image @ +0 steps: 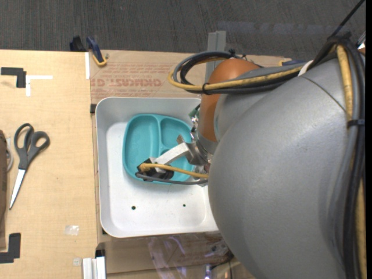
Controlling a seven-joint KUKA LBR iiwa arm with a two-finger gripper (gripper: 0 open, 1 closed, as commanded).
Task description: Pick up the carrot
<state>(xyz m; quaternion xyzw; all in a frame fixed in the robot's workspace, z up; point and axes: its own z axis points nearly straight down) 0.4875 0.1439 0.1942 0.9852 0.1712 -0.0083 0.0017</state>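
Note:
A teal divided plate point(152, 144) lies in the left white bin point(116, 214), toward the bin's back. My gripper point(196, 146) hangs low over the plate's right edge, reaching in from the right. The arm's big grey body point(290, 173) and orange band point(224, 86) cover the right side of the bin and all that lies beyond it. What is under the gripper is hidden by the wrist.
Scissors point(26, 150) lie on the wooden bench to the left of the bin. A blue clamp point(96, 52) sits at the bench's back edge. The bin's front floor point(157, 211) is bare white with two small dark holes.

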